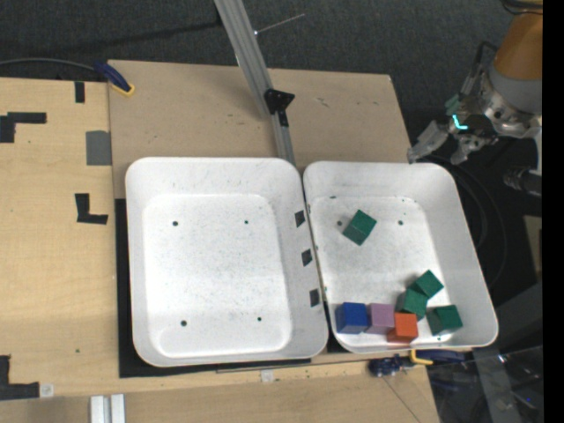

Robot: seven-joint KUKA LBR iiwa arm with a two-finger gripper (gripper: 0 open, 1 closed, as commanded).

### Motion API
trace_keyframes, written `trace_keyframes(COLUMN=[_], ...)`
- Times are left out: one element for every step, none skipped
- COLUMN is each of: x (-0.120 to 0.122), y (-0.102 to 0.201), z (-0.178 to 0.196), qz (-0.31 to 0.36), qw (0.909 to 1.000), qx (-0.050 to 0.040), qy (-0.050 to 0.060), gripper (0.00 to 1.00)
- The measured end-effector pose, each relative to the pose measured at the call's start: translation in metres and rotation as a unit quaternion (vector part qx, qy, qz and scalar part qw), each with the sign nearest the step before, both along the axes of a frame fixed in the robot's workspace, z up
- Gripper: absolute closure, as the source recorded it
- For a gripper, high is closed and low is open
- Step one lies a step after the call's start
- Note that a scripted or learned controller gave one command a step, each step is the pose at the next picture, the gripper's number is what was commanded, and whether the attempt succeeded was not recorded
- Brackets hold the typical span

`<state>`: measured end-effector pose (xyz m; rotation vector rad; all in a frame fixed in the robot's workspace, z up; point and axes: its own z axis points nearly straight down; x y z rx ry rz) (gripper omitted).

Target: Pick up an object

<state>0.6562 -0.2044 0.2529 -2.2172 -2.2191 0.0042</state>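
Camera view, from above at a slant: you see two shallow white bins side by side on the bench, the left bin point(141, 236) and the right bin point(467, 227), their inner rims touching along the middle. The gripper point(445, 144) hangs at the upper right, outside the right bin and just beyond its far right corner, nothing between its two fingers, which stand spread apart; the exact width of the gap is hard for you to judge, since the fingertips blur against the dark floor. The arm point(520, 51) above it is cut off by the picture's top and right edges. Open room in the right bin lies across its far and middle floor, where a lone green block point(359, 227) sits tilted, well apart from every wall. The other pieces crowd the near rim: a blue cube point(352, 316), a purple cube point(382, 315) touching it, an orange cube point(405, 326), and three green cubes point(429, 299) packed close beside and behind them toward the near right corner. Whether those green cubes touch the bin wall you cannot tell. A slanted metal rail point(251, 51) crosses the bench above the bins' junction.
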Motion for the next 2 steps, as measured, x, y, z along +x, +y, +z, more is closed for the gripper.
trace_keyframes(x=[0.001, -0.004], y=[0.000, -0.001], z=[0.003, -0.041], qz=[0.001, 0.000], qw=[1.0000, 1.0000], qx=[-0.0014, -0.0010], qy=[-0.002, 0.000], gripper=[0.00, 0.00])
